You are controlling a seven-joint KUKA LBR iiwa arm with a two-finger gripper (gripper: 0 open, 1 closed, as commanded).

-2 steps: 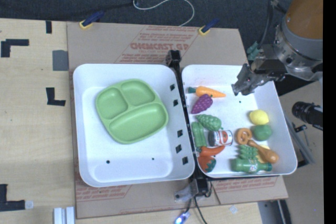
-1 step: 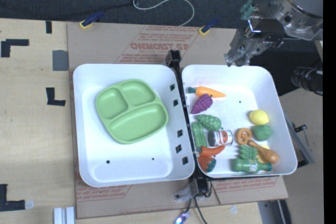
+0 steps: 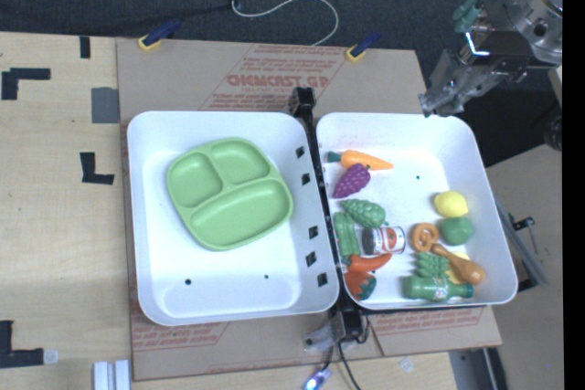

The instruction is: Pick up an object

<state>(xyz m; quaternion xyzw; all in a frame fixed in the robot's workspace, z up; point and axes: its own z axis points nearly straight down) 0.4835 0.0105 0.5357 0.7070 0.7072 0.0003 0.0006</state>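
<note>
Above far-right bin corner: your tool (image 3: 445, 98), fingers' spread I cannot tell.
Nearest target: lemon (image 3: 451, 203), below tool, toward near edge.

The toys lie in the right bin (image 3: 484, 162), lower right of the frame. An orange carrot (image 3: 366, 162) lies along its upper left, purple grapes (image 3: 351, 182) just below. A small can (image 3: 383, 240) lies on its side near the bin's left wall. A yellow lemon (image 3: 451, 203) sits just above a green lime (image 3: 457, 230) toward the right wall.
</note>
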